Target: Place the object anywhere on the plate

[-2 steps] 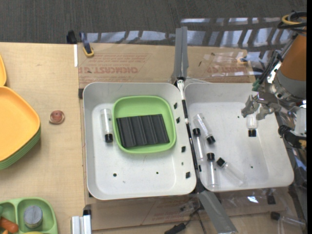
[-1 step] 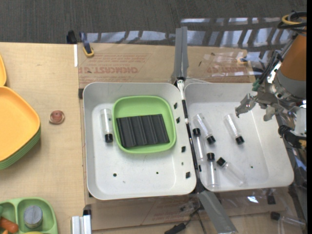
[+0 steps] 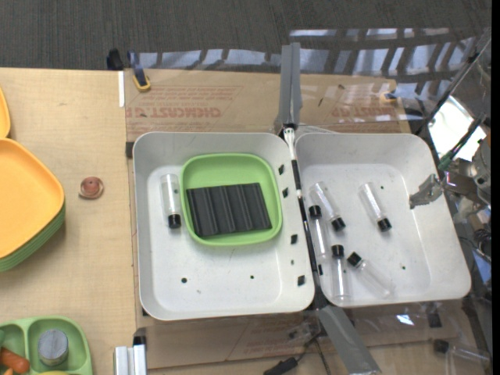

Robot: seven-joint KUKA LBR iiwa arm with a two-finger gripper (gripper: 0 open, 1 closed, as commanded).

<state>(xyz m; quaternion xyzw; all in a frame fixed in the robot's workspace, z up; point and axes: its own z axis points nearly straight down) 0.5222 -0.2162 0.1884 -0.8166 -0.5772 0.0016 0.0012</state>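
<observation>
Camera view: my claw (image 3: pixel 424 193) waits at the right bin's (image 3: pixel 434 283) rim; whether it is apart, I cannot tell.
Clear plastic black-capped tubes (image 3: pixel 373 206) lie loose there; green square plate (image 3: pixel 231 199) sits in the left bin (image 3: pixel 219 291), ready to receive.

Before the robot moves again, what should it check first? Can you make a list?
1. Is the green plate in the left bin? Ok.
2. Is there room on the plate? Ok, but a dark ridged mat covers most of it; the rim is bare.
3. Are there tubes to pick in the right bin? Ok, several clear tubes with black caps, such as one lying apart from the others.
4. Is a tube on the plate already? Not ok; one tube lies beside the plate, on the bin floor.
5. Is the gripper holding something? Cannot tell; it sits at the right bin's edge, too small to read.
</observation>
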